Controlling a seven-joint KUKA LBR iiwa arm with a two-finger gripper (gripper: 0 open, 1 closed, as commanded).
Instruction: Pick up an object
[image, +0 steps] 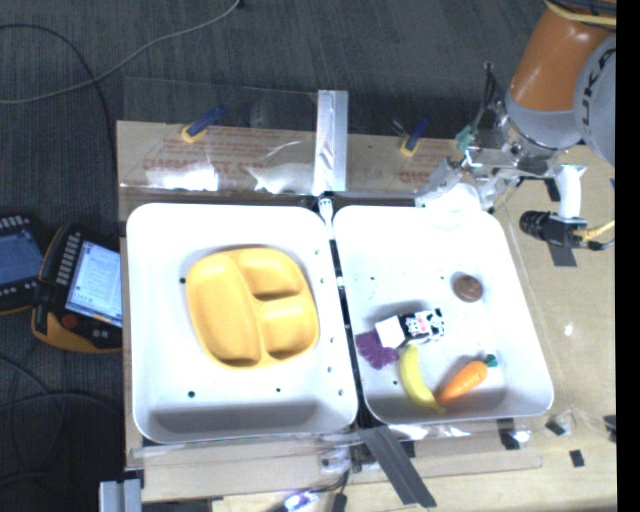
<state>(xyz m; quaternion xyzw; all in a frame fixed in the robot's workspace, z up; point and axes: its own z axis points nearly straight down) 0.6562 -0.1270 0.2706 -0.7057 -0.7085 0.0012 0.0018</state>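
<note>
The gripper is held above the right bin's far edge; whether it is open cannot be told. The banana and carrot (near side) lie untouched, probably awaiting approach.

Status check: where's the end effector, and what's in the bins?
End effector above right bin's far corner. Banana, carrot and small toys untouched. Yellow tray in left bin.

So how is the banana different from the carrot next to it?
The banana is yellow and curved; the carrot is orange, straight and tapered, with a green tip. The banana runs nearly up and down the view, the carrot slants. Both lie in the right bin, their lower ends close together.
</note>
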